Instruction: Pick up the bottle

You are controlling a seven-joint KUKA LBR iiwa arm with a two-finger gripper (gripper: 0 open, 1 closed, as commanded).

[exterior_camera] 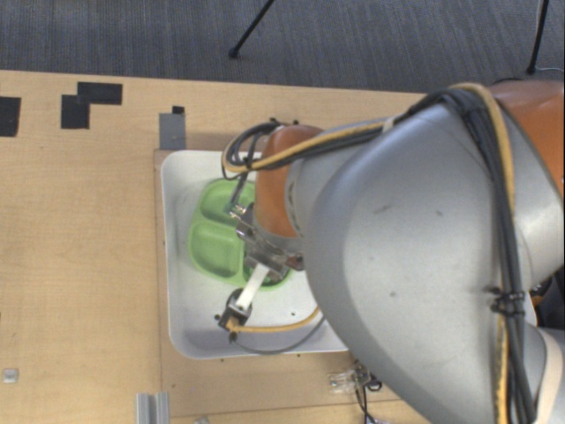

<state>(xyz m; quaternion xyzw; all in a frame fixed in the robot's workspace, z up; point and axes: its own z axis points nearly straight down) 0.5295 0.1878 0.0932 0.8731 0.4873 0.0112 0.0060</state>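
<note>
Our gripper (263,259) hangs over a green dish (212,241) in the bin (177,312); we cannot tell how its jaws stand. We risk closing on that dish instead of the bottle.

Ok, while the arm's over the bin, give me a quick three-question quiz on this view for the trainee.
1. True or false: the green tray lies on the bare bench, outside the white bin.
2. The band on the arm, above its wrist, is: A blue, B orange, C green.
3. Fill in: the arm reaches in from the view's ___ side.
Key: 1 false, the tray lies inside the bin; 2 B; 3 right.
</note>
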